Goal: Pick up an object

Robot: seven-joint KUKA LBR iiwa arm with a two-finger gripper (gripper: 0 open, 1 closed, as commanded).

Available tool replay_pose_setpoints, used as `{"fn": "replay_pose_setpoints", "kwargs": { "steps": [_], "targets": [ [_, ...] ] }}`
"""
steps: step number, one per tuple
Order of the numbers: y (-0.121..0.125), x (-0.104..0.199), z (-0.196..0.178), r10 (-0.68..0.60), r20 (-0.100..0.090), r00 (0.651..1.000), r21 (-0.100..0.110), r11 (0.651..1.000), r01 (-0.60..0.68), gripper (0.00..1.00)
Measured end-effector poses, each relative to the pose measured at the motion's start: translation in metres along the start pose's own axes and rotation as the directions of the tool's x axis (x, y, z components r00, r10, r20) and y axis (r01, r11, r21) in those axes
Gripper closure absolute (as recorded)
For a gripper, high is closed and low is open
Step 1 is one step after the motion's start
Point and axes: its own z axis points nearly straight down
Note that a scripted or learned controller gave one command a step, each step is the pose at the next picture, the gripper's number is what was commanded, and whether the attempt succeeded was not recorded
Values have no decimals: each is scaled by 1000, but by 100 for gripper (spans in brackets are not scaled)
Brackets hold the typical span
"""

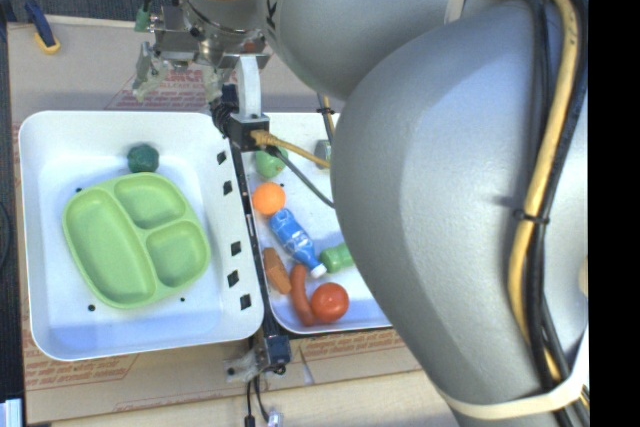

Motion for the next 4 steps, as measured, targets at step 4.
{"fn": "replay_pose_setpoints", "kwargs": {
  "steps": [4],
  "targets": [
    [1,26,199,2,1,1000,3,1000,-2,0]
  ]
}}
